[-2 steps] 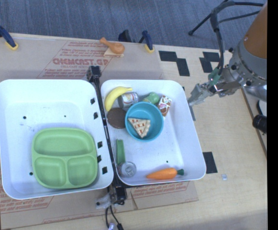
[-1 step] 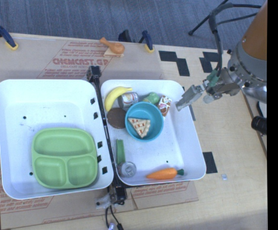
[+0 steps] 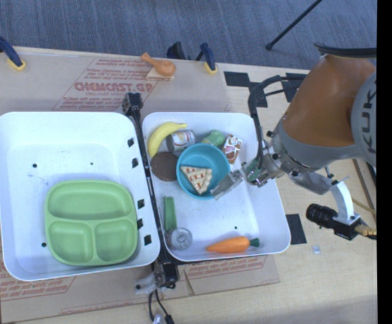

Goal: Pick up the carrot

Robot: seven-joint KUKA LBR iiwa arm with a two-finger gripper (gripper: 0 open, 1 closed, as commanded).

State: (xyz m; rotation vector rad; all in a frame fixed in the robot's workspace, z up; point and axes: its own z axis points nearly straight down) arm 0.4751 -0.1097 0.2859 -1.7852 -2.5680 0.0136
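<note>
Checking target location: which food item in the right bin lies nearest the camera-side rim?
The carrot, orange with a green top, lying along the near rim; the banana lies at the far side.

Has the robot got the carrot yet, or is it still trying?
Not yet. Nothing looks done: the orange carrot with the green top lies flat on the floor of the right white bin, near its front edge. In hand: the two-finger gripper sits by the blue bowl holding a waffle wedge, well away from the carrot. Left: move over the carrot, grip it and lift.

open bin floor around carrot (image 3: 232, 245), can (image 3: 179, 237) nearby
</note>
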